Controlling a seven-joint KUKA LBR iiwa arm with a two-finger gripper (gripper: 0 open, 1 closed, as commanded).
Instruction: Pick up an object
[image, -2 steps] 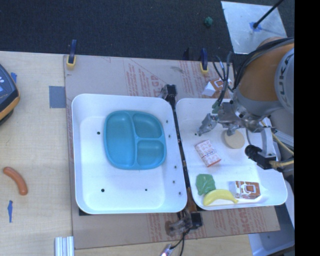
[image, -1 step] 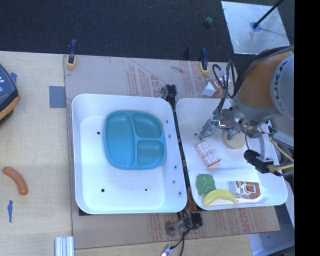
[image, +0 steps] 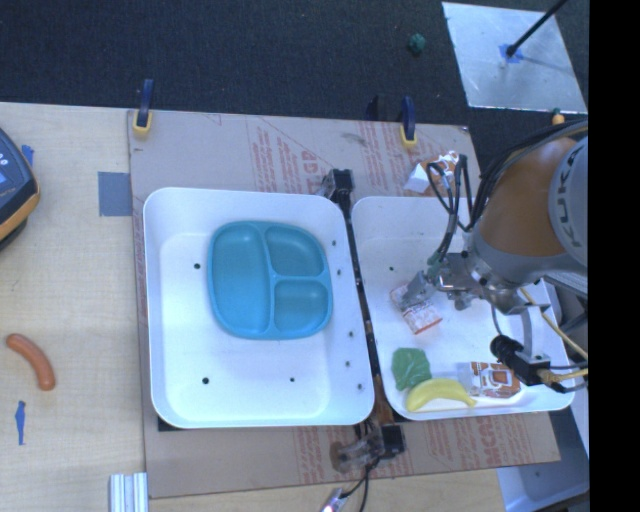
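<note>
Packet (image: 421, 316), a small white-and-red wrapper, is the likeliest thing for the pick; it lies in the right bin (image: 385, 225), a little right of the frame's centre, tilted so that its long axis runs from upper left to lower right. From where I stand the jaws (image: 418, 293) hang right over its upper left end, low in the bin, with the arm (image: 525, 215) coming in from the frame's right and its orange band bulging above the wrist. Whether the jaws are spread or pressed together I cannot tell; the metal tip is a small blur against the wrapper, and nothing shows plainly pinched there.

Lower in the same bin sit a green piece (image: 410, 366), a yellow banana (image: 440, 396) just below it, and a flat printed carton (image: 495, 382) to the banana's right, all near the bottom wall and well apart from the tip.

The left bin (image: 165, 300) holds a blue divided plate (image: 270, 280). Out on the worktop (image: 70, 300), at the frame's left, lies an orange sausage (image: 32, 360).

My guess is that the move turns on the packet lying just down and right of the tip: a short drop there should meet it across its narrow side.
</note>
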